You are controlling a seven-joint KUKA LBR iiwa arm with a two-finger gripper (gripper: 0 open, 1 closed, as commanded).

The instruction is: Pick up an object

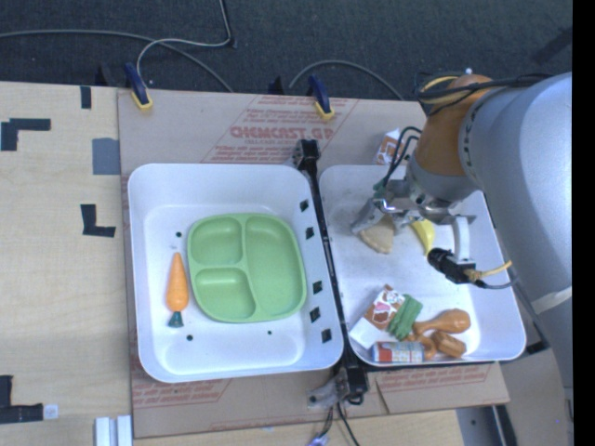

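Worktop (56, 277) carries two white bins. Left bin (149, 342): green divided plate (246, 268), toy carrot (177, 286) beside it. Right bin (502, 337): tan wedge-shaped piece (378, 239), yellow piece (424, 235), small carton (386, 307), tube (400, 352) and brown toy (444, 328) near the front edge. Hand (386, 214) sits just above the tan wedge; whether spread or pinching, cannot tell. Judgement: the wedge is probably a light, stiff, smooth plastic toy; grip across its narrow flat faces, not the tapered tip.
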